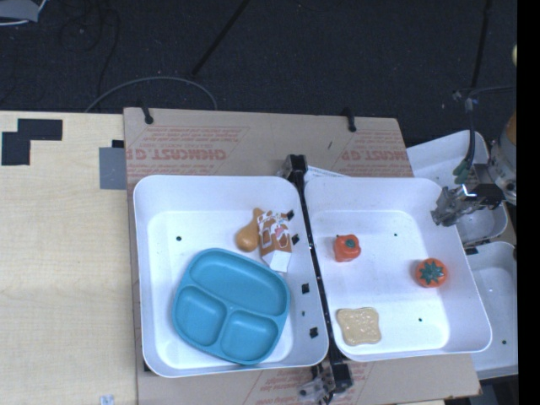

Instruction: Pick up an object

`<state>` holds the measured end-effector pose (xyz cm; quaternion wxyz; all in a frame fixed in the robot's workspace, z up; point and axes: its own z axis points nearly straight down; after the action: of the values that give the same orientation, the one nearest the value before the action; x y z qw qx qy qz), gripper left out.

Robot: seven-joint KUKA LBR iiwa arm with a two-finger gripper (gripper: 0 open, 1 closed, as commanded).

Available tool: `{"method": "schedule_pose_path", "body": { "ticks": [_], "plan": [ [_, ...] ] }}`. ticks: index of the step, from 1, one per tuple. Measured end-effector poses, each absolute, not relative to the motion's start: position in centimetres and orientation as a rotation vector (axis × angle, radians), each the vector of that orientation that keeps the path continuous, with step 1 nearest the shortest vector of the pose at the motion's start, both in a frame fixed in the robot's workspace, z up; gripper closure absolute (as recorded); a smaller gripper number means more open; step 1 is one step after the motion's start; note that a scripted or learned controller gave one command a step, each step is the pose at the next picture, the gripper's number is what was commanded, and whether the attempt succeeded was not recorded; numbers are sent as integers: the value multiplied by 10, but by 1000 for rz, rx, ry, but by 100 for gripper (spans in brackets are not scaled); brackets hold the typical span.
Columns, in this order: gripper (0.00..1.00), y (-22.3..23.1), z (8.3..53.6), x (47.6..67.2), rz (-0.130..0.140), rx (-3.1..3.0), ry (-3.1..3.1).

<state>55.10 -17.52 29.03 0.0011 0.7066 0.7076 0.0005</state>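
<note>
The gripper (460, 199) sat at the far right edge of the right bin (396, 194), just over its rim and well above the toys inside. Its tips were too small and dark against the clutter there to judge, so I cannot tell its state, and nothing visible was carried by it. By that reading the pick had not begun: all 3 candidate objects in the right bin lay on the floor of the bin, apart from one another. The orange tomato-like toy (431, 272) was the nearest to the gripper, below it near the right wall; the red toy (346, 247) lay toward the divider between the 2 bins; the slice of toast (359, 326) lay near the front wall. In the left bin (160, 226) a blue divided plate (230, 305) filled much of the floor, with a brown and white toy (268, 233) just beyond its far edge. Everything remained to do: choose an object, descend, close and lift.
</note>
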Motion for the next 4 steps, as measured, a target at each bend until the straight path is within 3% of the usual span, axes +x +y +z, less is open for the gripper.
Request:
{"method": "schedule_pose_path", "body": {
  "ticks": [4],
  "plan": [
    [100, 39, 254, 579, -4, 2220, 2227]
  ]
}}
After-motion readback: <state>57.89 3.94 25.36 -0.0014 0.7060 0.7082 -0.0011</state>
